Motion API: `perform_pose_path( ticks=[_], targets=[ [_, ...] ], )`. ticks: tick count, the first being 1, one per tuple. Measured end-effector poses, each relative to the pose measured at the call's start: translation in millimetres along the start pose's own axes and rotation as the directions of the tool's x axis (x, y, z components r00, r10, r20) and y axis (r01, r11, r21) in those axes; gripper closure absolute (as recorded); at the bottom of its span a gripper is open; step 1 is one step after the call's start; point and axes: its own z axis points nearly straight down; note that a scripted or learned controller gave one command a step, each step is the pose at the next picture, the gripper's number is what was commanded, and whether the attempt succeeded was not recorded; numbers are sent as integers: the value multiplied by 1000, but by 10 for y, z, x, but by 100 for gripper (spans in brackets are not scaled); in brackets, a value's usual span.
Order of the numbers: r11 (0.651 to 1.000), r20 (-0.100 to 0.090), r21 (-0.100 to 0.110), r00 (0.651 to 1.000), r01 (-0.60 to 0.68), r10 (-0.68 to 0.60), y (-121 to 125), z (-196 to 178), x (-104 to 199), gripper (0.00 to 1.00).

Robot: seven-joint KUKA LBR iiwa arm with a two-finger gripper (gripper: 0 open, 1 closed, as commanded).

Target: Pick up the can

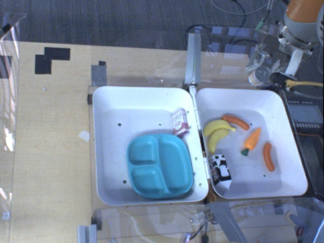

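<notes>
A small red-and-white can (179,122) lies tilted in the left bin (109,135), against the wall it shares with the right bin. My gripper (263,65) hangs over the far rim of the right bin (283,135), well away from the can, to its upper right. A round pale-grey disc (259,76) shows at the gripper's lower tip; I cannot tell what it is.
A blue divided plate (159,166) lies in the left bin in front of the can. The right bin holds two bananas (216,131), a carrot (251,139), two orange sausages (268,157) and a black-and-white carton (220,170). Cables run behind the bins.
</notes>
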Motion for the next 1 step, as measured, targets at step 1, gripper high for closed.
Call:
perform_pose_path(
  ticks=[1],
  targets=[
    [999, 1, 5, 999, 39, -39, -697, 846, -334, 100]
  ],
)
